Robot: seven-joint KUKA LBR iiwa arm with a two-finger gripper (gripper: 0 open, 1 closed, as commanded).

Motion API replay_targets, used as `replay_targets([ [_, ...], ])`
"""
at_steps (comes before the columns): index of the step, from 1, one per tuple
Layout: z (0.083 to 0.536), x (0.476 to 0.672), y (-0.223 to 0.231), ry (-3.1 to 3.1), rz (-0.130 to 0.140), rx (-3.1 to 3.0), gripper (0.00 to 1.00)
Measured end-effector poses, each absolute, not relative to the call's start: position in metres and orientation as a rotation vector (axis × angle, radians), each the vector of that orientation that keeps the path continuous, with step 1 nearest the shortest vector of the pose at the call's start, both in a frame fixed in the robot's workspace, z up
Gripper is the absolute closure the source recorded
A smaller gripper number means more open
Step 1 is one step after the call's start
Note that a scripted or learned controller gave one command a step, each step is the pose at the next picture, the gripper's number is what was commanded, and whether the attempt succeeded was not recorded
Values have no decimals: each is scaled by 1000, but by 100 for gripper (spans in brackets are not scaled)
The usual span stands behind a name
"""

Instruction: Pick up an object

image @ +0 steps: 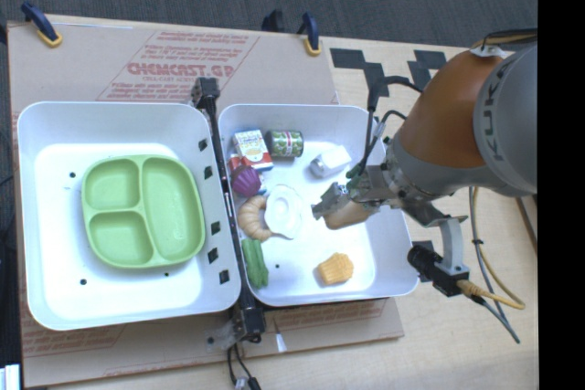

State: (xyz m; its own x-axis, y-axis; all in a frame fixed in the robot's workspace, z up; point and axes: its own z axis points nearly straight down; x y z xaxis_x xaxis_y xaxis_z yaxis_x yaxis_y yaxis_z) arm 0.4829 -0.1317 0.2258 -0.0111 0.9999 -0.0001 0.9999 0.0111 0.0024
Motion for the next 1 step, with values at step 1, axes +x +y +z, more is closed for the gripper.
replay_targets([
  [1, 236, 484, -132, 2236, 5, 2200, 100],
])
